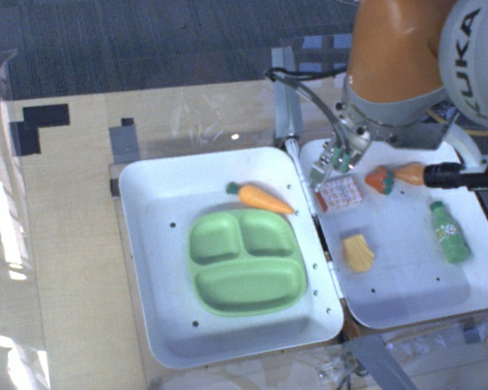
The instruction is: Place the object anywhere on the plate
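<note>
- The green plate (246,263), with three compartments, lies in the middle of the left bin (157,247); none of its compartments has anything in it.
- A carrot (262,198) lies at the plate's 1 o'clock, just off its rim on the bin floor, its leafy end pointing to 10 o'clock. It is not on the plate, so the task is not yet done if this is the object.
- The right bin (420,295) holds a pink-and-white checked block (340,192) at 11 o'clock, a yellow piece (358,252) near the centre, a green bottle (448,231) at 3 o'clock and a second orange vegetable (396,177) at 1 o'clock.
- The end effector (336,160) hangs over the divider between the bins, directly above the checked block; whether it is released or clenched I cannot tell, and nothing shows between its tips.
- My reading: it is poised over the right bin's near corner because a pick from there comes first; the plate lies to its 8 o'clock.
</note>
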`<action>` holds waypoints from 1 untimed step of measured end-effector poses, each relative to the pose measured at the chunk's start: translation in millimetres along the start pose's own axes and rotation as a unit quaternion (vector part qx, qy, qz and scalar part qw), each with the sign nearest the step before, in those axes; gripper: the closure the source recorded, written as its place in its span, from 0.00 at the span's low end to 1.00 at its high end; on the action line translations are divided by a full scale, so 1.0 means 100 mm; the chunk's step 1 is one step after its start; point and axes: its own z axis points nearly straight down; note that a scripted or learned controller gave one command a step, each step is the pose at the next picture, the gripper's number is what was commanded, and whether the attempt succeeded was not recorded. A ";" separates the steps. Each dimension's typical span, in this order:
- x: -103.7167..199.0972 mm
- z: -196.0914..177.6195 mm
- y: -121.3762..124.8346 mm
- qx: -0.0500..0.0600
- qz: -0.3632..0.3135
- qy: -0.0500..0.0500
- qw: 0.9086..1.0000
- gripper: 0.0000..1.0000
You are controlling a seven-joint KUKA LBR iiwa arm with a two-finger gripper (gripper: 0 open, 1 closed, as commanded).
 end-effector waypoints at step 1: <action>-0.30 -0.73 -0.78 -0.001 0.127 -0.002 0.992 1.00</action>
